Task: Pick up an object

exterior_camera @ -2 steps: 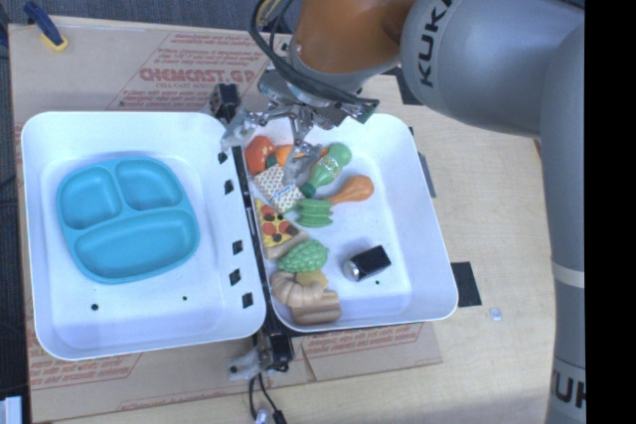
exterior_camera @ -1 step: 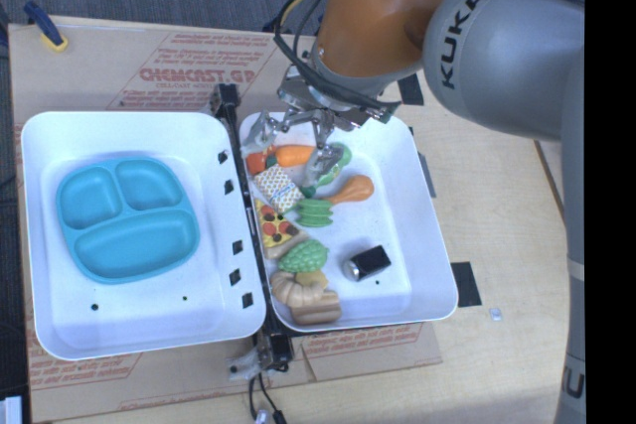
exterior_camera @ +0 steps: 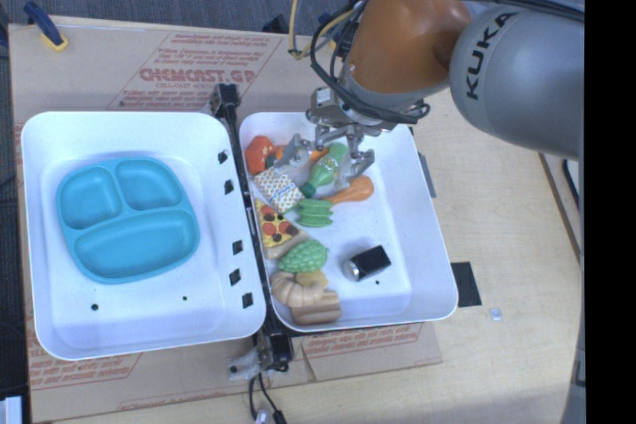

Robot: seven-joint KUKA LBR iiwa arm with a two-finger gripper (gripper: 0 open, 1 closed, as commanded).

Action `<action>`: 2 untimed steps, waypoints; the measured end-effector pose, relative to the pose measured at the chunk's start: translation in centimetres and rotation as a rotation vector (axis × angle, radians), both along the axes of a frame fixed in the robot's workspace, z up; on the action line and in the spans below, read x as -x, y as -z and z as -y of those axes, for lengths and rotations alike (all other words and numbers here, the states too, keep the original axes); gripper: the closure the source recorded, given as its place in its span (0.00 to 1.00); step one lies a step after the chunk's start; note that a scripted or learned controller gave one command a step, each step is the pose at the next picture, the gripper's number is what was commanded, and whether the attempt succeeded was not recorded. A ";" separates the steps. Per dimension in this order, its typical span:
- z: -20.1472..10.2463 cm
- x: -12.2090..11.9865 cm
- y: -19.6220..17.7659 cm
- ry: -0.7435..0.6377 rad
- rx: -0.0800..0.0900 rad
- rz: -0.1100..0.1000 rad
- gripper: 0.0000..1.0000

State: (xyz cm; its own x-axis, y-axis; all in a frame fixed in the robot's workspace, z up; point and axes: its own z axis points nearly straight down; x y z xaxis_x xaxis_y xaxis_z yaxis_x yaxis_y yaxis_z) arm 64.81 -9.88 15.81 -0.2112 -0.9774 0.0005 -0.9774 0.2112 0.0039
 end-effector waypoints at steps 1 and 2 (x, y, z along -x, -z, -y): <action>1.1 -0.2 6.1 -0.221 -0.002 0.007 0.00; 0.2 3.8 6.3 -0.275 0.002 0.009 0.00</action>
